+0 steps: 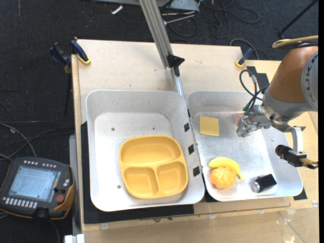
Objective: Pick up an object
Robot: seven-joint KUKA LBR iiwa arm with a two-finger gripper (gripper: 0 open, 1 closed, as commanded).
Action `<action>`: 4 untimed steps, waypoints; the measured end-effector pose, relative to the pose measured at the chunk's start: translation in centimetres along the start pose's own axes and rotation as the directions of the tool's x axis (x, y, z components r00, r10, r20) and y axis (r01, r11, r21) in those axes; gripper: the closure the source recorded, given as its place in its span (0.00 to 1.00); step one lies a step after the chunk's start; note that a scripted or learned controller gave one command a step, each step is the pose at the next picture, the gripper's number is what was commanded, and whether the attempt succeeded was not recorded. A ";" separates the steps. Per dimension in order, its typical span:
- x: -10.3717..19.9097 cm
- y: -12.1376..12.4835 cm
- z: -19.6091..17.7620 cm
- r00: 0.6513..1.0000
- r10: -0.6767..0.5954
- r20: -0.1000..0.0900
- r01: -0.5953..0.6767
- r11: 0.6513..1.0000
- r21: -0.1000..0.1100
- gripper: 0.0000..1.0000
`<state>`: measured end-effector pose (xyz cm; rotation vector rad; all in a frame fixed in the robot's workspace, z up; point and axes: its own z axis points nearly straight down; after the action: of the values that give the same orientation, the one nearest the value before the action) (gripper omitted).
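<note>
My gripper [243, 129] hangs over the upper right part of the right bin [223, 101], above bare bin floor. To its left a flat yellow square [209, 126] lies about a hand's width away. Toward the front of this bin a yellow banana [226, 164] rests against an orange [223, 178]. A small black cylinder-like thing [264, 183] lies in the front right corner. Nothing shows in the gripper's grasp.
The left bin [101, 110] holds a yellow divided plate [152, 166] with three compartments. A slanted metal pole [158, 27] rises from between the bins at the back. Blue-and-yellow clamps [76, 50] grip the bench's back corners. A teach pendant [35, 186] lies off the bench at left.
</note>
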<state>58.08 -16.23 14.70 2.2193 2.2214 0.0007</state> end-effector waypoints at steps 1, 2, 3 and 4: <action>-1.0 -0.3 -5.6 1.000 0.001 0.002 -0.001 1.000 -0.005 1.00; 0.0 -0.4 -11.1 1.000 -0.003 0.001 0.003 1.000 -0.005 1.00; 0.1 -0.4 -12.1 1.000 -0.002 0.000 0.002 1.000 -0.002 1.00; 6.2 -1.5 -11.9 1.000 -0.007 -0.003 0.007 1.000 0.003 1.00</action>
<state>56.57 -10.03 26.61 2.2138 2.2325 0.0010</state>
